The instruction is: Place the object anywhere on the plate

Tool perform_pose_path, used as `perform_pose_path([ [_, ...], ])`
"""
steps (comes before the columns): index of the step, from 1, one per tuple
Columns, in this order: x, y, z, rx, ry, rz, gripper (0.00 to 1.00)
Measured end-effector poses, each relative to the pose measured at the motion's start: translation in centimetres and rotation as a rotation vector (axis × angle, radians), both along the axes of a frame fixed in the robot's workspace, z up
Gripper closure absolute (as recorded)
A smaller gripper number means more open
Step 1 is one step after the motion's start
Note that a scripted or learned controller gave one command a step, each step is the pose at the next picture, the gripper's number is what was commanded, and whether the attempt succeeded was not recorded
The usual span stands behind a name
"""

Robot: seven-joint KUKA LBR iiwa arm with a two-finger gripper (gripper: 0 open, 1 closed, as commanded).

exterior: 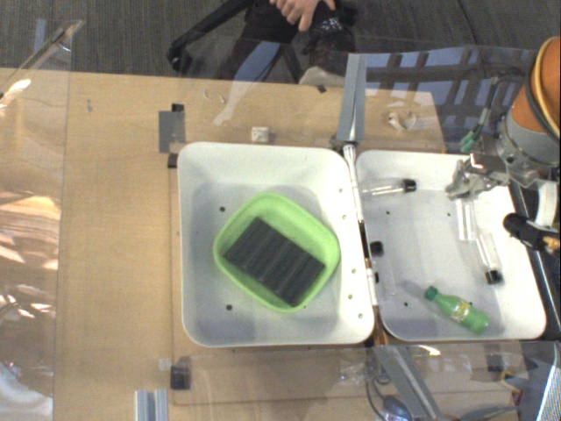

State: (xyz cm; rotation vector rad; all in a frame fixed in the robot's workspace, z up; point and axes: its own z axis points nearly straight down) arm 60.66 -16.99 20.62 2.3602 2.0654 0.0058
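Note:
A lime green plate (326,240) lies in the left bin (197,235), tilted a little. On it rests a dark grey ribbed slab (273,258) that covers most of the plate's floor. My gripper (467,182) hangs over the far right part of the right bin (421,226), well away from the plate. Nothing shows in its grasp. The arm's orange band (535,112) is at the right edge of the view.
In the right bin lie a green bottle (458,310) near the front, several clear tubes with black caps (387,186) (487,260), and a small black piece (375,247) by the divider. A person's hand and a chair base (302,3) are beyond the bench.

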Motion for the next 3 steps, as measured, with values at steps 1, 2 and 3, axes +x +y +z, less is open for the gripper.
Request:
perform_pose_path([
  [1,-6.2,6.8,-2.0,0.001,0.002,0.183,1.0],
  [2,-4.2,13.9,-2.0,-0.001,-0.002,0.407,1.0],
  [3,-11.0,20.2,-2.1,0.0,0.001,0.573,1.0],
])
